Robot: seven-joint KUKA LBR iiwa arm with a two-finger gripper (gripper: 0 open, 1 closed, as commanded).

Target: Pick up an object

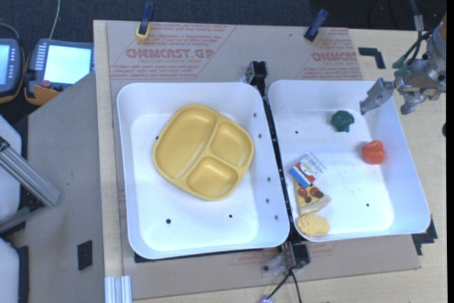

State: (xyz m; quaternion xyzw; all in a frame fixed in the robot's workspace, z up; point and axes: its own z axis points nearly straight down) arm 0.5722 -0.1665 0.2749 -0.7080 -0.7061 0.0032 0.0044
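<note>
In the right bin [397, 220] lie a dark green lump [342, 120] near the back, a red-orange piece [373, 152] to its right, a small red, white and blue packet [306, 172], a pizza-slice toy [312, 199] and a yellow oval piece [313, 225] at the front left corner. My gripper [391, 100] hangs over the bin's back right part, open, with nothing between its two grey fingers [373, 97]. It sits up and to the right of the green lump and above the red-orange piece.
The left bin [142, 223] holds a yellow three-compartment plate [204, 151]. A black divider [273, 152] runs between the bins. Blue clamps [316, 24] hold the board at the back. Screens [62, 64] stand off the bench at left.
</note>
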